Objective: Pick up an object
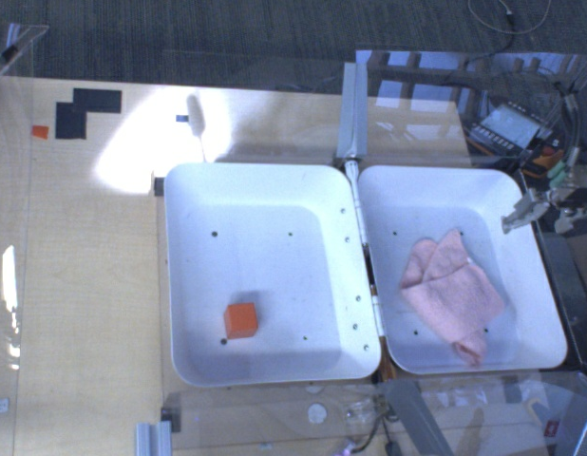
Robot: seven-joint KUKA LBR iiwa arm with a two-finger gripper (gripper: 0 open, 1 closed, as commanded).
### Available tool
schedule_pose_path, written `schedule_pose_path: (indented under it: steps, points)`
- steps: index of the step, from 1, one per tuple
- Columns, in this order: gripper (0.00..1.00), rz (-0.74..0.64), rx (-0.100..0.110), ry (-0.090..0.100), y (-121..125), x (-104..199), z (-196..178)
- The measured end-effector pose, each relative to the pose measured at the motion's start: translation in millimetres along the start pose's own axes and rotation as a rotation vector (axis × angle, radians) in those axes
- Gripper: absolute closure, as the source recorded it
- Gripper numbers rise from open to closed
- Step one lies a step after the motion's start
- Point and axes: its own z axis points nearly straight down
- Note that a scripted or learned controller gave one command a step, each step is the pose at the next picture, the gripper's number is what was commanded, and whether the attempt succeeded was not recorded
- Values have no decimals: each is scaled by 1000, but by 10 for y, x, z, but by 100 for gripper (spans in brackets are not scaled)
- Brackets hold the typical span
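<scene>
Cloth crumpled in right bin — best pinched at a raised fold; jaws' state unreadable — orange block alternative

At the upper right rim of the right bin, the gripper shows as a small, pale grey metal piece with angular edges. It joins a darker grey and black block lying farther out from the bin. Screws, markings and cabling are too small to tell.
</scene>
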Motion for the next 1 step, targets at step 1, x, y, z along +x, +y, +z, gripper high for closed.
schedule_pose_path:
  steps: [1]
  points:
    - [0,-38,0,1,388,214,1830]
